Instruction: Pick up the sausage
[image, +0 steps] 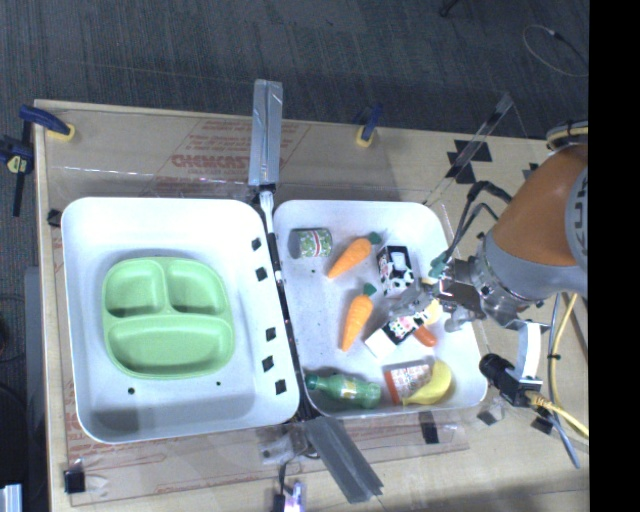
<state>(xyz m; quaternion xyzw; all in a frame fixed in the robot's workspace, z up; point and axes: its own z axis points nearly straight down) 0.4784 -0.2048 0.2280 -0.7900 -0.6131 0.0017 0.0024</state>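
The sausage is a small orange-red piece lying near the right wall of the right bin, partly tucked against a white printed box. My gripper hangs low over the bin's right side, just above and slightly behind the sausage, close to a black-and-white box. The gripper's dark hardware hides part of the things beneath it. Nothing can be seen held by it.
The right bin also holds a small can, two carrots, a green bottle, a red packet and a banana. A green divided plate sits in the left bin.
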